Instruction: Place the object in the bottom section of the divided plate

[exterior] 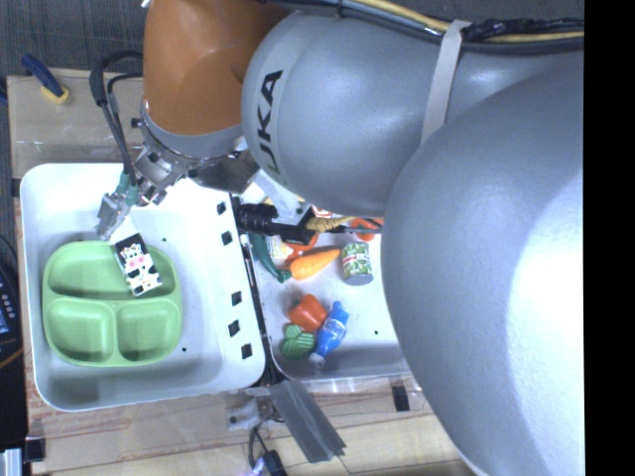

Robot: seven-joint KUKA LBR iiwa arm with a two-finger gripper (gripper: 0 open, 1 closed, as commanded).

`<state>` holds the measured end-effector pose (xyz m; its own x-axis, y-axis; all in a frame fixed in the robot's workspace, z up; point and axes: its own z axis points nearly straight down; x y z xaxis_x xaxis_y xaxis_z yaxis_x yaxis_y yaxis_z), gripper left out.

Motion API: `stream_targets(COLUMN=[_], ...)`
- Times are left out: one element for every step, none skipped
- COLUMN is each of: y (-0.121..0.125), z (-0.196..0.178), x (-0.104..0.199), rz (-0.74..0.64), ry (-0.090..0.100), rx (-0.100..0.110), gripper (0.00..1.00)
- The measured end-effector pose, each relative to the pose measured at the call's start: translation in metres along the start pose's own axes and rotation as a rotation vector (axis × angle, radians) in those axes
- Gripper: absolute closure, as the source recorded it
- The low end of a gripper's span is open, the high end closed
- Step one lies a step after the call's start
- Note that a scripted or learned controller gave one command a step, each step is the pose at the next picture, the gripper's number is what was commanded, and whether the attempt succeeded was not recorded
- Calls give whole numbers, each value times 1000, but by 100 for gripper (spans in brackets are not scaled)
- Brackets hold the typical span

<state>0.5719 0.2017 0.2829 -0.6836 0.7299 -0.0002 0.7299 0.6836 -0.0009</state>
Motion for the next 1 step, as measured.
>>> stream_targets(y=[1], z=[-10], x=[2], rz=[-8], ry=[0], rx=[1], gripper=[100])
